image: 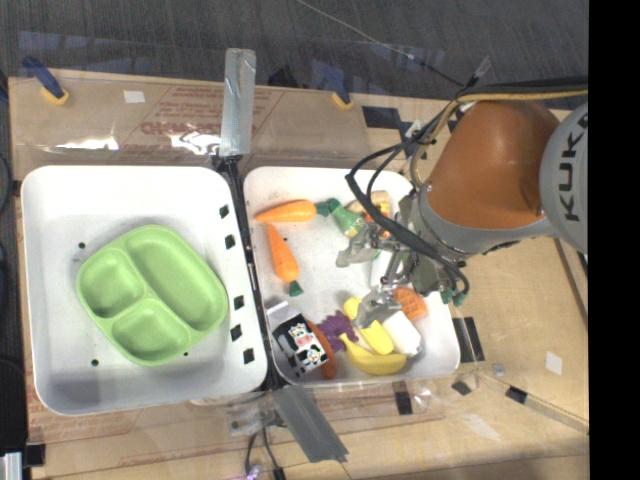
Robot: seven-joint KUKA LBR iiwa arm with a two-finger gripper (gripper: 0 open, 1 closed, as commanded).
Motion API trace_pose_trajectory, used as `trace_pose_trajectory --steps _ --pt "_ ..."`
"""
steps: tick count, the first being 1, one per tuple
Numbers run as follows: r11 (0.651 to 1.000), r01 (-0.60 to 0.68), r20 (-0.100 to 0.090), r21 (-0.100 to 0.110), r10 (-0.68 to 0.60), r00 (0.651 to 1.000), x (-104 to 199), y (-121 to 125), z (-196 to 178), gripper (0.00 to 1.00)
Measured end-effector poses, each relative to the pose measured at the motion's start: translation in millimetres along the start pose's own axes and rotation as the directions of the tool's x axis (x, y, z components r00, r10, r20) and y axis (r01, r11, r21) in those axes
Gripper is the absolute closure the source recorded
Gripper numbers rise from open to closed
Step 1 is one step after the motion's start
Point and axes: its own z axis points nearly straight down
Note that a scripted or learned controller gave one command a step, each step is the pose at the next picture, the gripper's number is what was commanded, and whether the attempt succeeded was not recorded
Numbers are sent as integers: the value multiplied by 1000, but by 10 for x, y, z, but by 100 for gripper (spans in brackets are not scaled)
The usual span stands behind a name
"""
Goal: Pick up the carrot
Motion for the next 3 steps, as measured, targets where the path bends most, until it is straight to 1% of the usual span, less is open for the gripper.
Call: trace_pose_trajectory --steps 1,2,3 --pt "996 93 -7 -5 -93 996 19 -220 1121 0" --pt "995 104 0 -2 -104 995 -18 -197 990 100" --pt "972 235 13 4 -235 972 -36 136 -207 100"
